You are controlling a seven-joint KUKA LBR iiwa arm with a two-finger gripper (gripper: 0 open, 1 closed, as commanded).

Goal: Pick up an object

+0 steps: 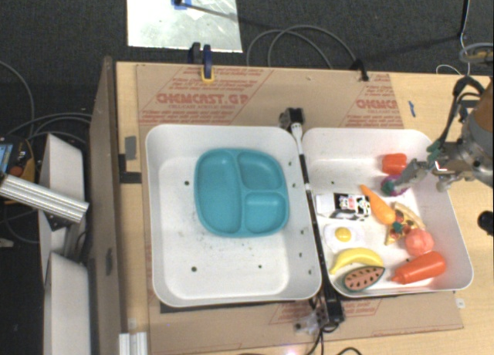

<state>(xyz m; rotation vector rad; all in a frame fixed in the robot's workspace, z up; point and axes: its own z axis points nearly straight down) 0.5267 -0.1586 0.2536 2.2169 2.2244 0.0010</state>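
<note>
Nearest the camera, along the front wall of the right bin (463, 272), sit a watermelon slice (361, 277), a banana (356, 257) just behind it, and an orange-red pepper-like piece (419, 267) lying on its side to their right. A fried egg (342, 233) lies just behind the banana. A pink-red round fruit (420, 241) rests just behind the pepper-like piece, with a pizza slice (403, 222) touching it on the left.

Mid-bin: a carrot (377, 204) lies at a slant, beside a small black-and-white carton (351, 205). Farther back, an orange-red block (394, 163) stands near the rear wall.

Left bin (166, 214): a teal divided plate (241, 191) lies flat in the middle, three compartments, nothing in them. The two bins touch along a black centre seam.

The gripper (407, 178) reaches in from the right and sits low over the rear part of the right bin, just in front of the orange-red block. A small purplish-green item (396, 186) shows at its tip; whether it is between the fingers I cannot tell, and their spread is not readable from here.

Farthest back: a brown cardboard sheet (231, 91) under the bins, then a shiny foil square (184, 5) on the dark floor.
</note>
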